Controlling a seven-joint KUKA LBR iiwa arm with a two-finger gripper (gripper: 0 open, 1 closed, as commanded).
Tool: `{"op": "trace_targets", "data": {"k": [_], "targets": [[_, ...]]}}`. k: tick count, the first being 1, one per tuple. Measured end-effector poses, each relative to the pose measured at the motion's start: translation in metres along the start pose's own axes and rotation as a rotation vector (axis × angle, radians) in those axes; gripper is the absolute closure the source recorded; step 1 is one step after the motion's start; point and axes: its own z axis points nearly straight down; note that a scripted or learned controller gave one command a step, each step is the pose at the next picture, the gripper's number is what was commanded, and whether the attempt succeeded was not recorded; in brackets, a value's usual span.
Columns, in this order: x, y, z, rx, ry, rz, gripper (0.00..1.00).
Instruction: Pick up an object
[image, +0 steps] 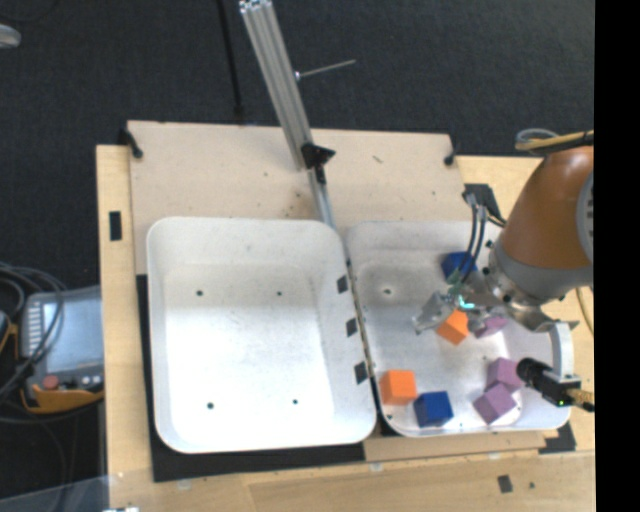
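**Gripper low over an orange block in the right bin**

Nearest us, along the right bin's (400, 250) front edge, we see an orange cube (400, 385), a blue cube (433, 408) just beside it, and two purple blocks (497, 402) toward the corner. These lie loose and scattered, as if dropped in for random picking. Further back, a blue block (458, 266) sits near the arm's cabling.

Our arm (548, 225) reaches in from the right and bends down into this bin. Its gripper (447, 318) sits low near the bin's middle, and a second orange block (454, 327) lies right at the fingertips. We judge this block to be the pick target, since the tool is angled straight at it. We cannot tell whether the block is actually between the fingers or merely touching them, nor how wide they stand; the metal parts blur together there. A pinkish piece (491, 324) shows just beside the wrist.

Our left bin (250, 330) lies beside it, likely the drop side.
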Motion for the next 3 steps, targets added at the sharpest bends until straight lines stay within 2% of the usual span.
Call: {"op": "trace_targets", "data": {"k": [1, 3], "targets": [[0.0, 0.001, -0.002, -0.005, -0.001, 0.003, 0.0], [-0.006, -0.001, 0.092, 0.001, -0.002, 0.004, 0.0]]}}
